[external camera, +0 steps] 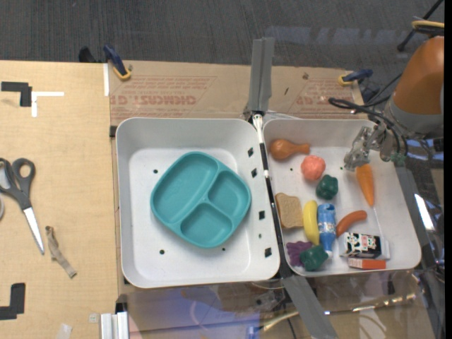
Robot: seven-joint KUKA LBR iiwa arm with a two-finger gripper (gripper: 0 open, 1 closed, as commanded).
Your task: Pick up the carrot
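The carrot (365,183) is a short orange cone lying near the right wall of the right bin (402,210), with its thick end toward the back and its tip toward the front. My gripper (357,157) hangs just above and behind that thick end, very close to it. From this angle I cannot see whether it touches the carrot. The orange band of the arm (422,76) rises at the far right.
The right bin also holds a drumstick (289,147), a peach (313,167), a green vegetable (326,187), bread (288,210), a banana (311,222), a blue bottle (325,226), an orange sausage (351,221) and a milk carton (364,246). A teal divided plate (201,198) fills the left bin.
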